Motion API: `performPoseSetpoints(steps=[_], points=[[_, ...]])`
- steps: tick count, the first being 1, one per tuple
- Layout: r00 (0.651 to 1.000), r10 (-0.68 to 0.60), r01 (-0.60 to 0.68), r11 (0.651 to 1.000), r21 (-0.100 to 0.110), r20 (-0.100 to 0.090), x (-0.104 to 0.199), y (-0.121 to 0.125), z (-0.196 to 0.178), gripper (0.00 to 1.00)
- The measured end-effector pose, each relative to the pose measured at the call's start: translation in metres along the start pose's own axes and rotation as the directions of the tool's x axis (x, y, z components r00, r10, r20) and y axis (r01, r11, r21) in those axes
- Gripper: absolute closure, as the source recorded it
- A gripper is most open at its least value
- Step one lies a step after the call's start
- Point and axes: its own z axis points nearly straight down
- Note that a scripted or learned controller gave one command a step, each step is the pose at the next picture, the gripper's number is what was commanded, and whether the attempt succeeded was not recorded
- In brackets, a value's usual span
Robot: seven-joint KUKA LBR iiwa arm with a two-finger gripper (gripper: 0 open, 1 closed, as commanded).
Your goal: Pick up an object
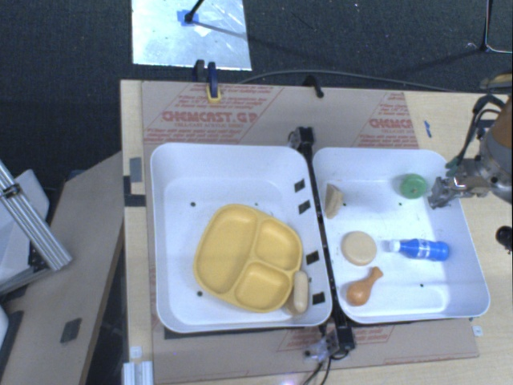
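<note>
Nothing has been picked up yet, as far as the view shows. Every object lies loose in a bin, and the whole grasp is left to do.

The right bin [461, 239] carries the likely candidates. A green round object [414, 185] sits toward its 1 o'clock corner, nearest the arm. A blue bottle [420, 249] with a white cap lies on its side at about 3 o'clock of the bin's middle. A tan disc [359, 248] rests near the centre, just to the bottle's 9 o'clock side. An orange drumstick-shaped toy [362, 286] lies at 6 o'clock of the disc. A beige wedge [333, 200] leans by the bin's wall at 10 o'clock. The left bin [172, 215] holds a yellow divided tray [248, 257], with a pale bread-like roll [300, 291] touching its 4 o'clock edge.

The gripper [446, 191] hangs over the right bin's 2 o'clock rim, at the end of the arm [495, 163] coming in from 3 o'clock of the table [200, 111]. It sits just beside the green object, on that object's 3 o'clock side, and apart from it. Whether the jaws are spread or closed I cannot tell; the metal parts there are too small and cluttered. No object shows between them. The wrist looks tilted toward the bin's interior, so the green object seems the nearest target, though that is a judgement.
</note>
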Motion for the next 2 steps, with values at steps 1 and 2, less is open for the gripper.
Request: performPoseSetpoints(steps=[1, 2], points=[[1.0, -0.005, 0.005, 1.0, 0.005, -0.004, 0.059, -0.006, -0.011, 1.0], [1.0, -0.005, 0.005, 1.0, 0.006, -0.005, 0.116, -0.022, -0.015, 1.0]])
